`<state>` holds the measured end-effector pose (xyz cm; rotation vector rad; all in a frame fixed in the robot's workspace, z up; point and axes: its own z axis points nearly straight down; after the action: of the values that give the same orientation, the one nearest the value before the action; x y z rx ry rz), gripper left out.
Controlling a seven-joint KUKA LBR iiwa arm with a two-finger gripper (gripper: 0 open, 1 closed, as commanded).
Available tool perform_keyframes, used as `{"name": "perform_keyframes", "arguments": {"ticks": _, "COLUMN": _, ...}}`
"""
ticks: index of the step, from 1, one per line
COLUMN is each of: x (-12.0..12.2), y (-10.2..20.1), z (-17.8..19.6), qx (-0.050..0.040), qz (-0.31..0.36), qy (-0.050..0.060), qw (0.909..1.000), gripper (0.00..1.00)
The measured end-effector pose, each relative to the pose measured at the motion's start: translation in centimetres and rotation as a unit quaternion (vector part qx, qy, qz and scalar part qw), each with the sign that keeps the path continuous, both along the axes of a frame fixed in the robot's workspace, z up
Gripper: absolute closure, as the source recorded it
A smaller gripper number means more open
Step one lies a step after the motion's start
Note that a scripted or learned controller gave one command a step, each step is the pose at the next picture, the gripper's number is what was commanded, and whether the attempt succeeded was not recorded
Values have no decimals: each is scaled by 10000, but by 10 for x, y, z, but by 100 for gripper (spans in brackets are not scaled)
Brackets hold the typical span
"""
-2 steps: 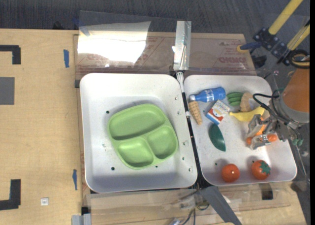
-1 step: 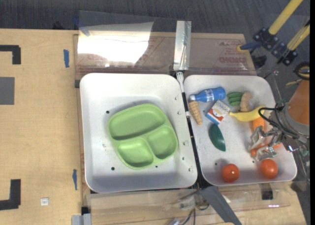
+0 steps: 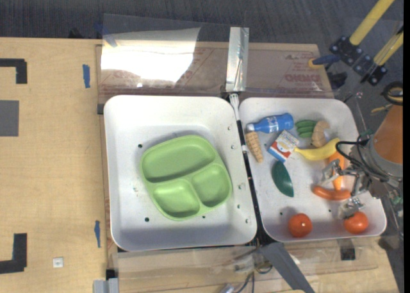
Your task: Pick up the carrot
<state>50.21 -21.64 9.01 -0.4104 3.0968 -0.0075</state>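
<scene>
Right bin (image 3: pixel 269 221): pincer (image 3: pixel 343 186) over carrot (image 3: pixel 328 191) near its crowded right edge.

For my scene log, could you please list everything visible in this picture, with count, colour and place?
green divided plate: 1, light green, in the left bin
blue bottle: 1, blue with white cap, top of the right bin
corn cob: 1, tan, by the right bin's left wall
small carton: 1, white, red and blue, below the bottle
banana: 1, yellow, right bin
dark green vegetable: 1, right bin centre
tomatoes: 2, red, right bin's front
carrot: 1, orange, under the end effector
end effector: 1, metal, over the carrot
arm: 1, orange band, right edge
</scene>
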Motion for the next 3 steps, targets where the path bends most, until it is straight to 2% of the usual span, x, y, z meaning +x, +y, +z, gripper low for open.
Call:
{"name": "perform_keyframes", "arguments": {"ticks": 1, "x": 29, "y": 16, "z": 0, "qx": 18, "qz": -1375, "qy": 12, "qw": 9905, "gripper": 0}}
{"name": "perform_keyframes", "arguments": {"ticks": 2, "x": 34, "y": 17, "z": 14, "qx": 15, "qz": -1369, "qy": -72, "qw": 9906, "gripper": 100}}
{"name": "perform_keyframes", "arguments": {"ticks": 3, "x": 28, "y": 33, "z": 2, "qx": -34, "qz": 992, "qy": -10, "qw": 9951, "gripper": 100}}
